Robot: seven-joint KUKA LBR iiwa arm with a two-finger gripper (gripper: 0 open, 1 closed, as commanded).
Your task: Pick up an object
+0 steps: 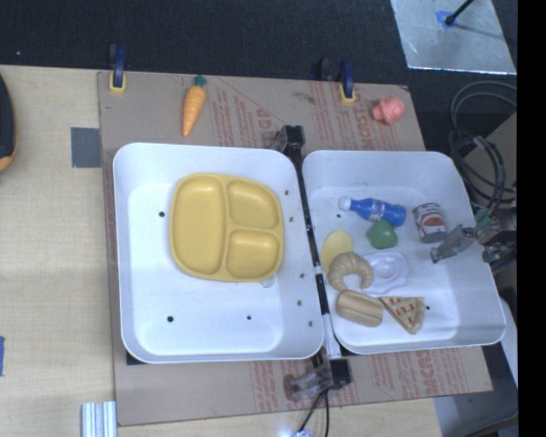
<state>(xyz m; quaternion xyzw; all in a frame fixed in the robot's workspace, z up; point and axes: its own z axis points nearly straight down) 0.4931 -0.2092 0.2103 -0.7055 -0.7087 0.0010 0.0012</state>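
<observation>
Camera view shows the can [428, 221] in the right bin [469, 321], just up and left of the gripper [452, 243]. It lies nearest of all objects. I cannot tell whether the gripper grasps anything. The bottle [375, 209] lies farther left.

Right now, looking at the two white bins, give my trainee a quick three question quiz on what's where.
1. True or false: the yellow divided plate lies in the left bin.
2. What lies nearest the pincer? A) the toy carrot B) the small red-labelled can C) the pink toy
3. Fill in: the blue bottle lies in the ____ bin, just above the green item.

Key
1. True.
2. B. The can sits in the right bin beside the pincer; the carrot and pink toy lie on the cardboard above the bins.
3. Right.
</observation>
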